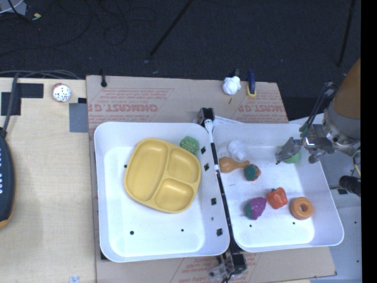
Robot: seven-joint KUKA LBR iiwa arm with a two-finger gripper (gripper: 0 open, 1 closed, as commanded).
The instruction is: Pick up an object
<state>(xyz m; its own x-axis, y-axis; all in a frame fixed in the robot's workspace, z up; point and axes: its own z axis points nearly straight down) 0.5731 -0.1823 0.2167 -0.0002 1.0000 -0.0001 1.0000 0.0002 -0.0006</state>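
We have the pincer (290, 152) low in the right bin's (330, 229) far corner over a green thing (293, 157), though we cannot tell its state, so next we judge it should close and lift.

A: We log this as a robotics lab bench, not a home or kitchen.

B: Evidence?

A: Two shallow white plastic bins (112, 158) sit side by side on a flattened brown cardboard sheet (147, 99) printed with red lettering, on a pale wooden benchtop (41, 175). Loose black cables (88, 16) trail over dark carpet (247, 28) behind.

B: And the contents?

A: Toy props only: a yellow plastic divided plate (163, 174), a small orange toy doughnut (301, 207), a purple toy fruit (255, 207). We also note the grey industrial arm with orange band (349, 105) at the right.
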